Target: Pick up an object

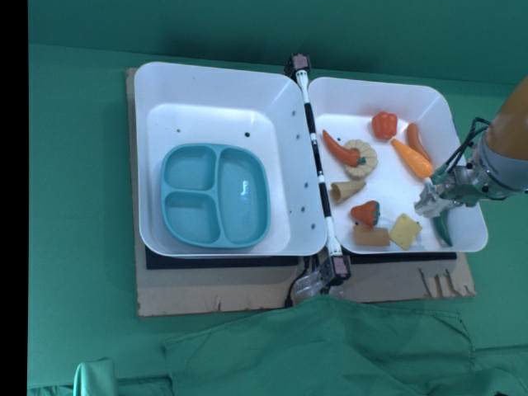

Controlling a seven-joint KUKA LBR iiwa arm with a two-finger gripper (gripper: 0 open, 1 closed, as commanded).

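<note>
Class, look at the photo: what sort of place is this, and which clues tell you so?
Probably a robotics lab test bench: a grey robot arm reaches over two white bins, one holding toy food, all against a green backdrop cloth.

arm: enters from right, wrist angled down-left | end effector [436, 211]: low, fingers pointing down

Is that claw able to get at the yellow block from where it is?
Probably yes. The claw hangs just right of the yellow block, with bare bin floor between them; only the tan block crowds its far side.
</note>
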